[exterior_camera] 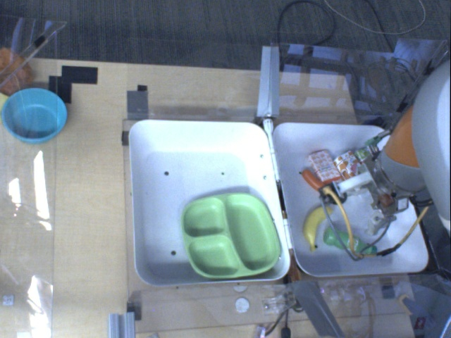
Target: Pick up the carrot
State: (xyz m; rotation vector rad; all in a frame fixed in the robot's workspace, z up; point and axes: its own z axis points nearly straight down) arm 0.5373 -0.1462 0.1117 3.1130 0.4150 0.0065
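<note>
Carrot [311,179] wedged beside snack packet [322,163], banana [315,228] near. Gripper [381,210] jaws state: cannot tell. Risk: wrong item grabbed, cable [345,225] snag.

Carrot [312,179] left of banana [314,227]
</note>
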